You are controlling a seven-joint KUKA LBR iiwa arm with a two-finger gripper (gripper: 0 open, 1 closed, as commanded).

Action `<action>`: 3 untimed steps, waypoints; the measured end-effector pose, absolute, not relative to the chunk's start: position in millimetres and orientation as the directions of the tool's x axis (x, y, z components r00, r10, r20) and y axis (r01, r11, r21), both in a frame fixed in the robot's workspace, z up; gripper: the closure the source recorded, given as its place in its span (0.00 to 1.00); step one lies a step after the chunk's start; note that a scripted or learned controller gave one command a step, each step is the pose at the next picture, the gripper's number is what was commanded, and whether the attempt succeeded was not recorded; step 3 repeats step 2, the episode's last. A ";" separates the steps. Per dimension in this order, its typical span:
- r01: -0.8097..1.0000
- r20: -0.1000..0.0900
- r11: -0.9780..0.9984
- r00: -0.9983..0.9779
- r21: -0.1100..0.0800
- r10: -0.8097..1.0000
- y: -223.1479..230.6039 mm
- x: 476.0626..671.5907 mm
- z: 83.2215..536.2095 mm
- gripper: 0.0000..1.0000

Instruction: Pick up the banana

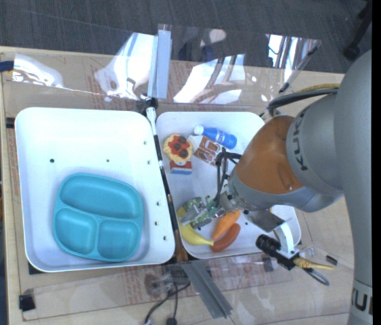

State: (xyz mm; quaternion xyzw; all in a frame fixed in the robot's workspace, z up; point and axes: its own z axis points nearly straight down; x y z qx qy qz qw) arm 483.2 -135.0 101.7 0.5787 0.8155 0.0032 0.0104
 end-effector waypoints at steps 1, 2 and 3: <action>0.947 -0.017 0.320 -0.320 0.017 0.947 -132.5 482.6 101.4 0.00; 0.946 -0.013 0.325 -0.325 0.013 0.946 -131.0 481.9 109.2 1.00; 0.946 -0.013 0.325 -0.325 0.013 0.946 -131.0 481.9 109.2 1.00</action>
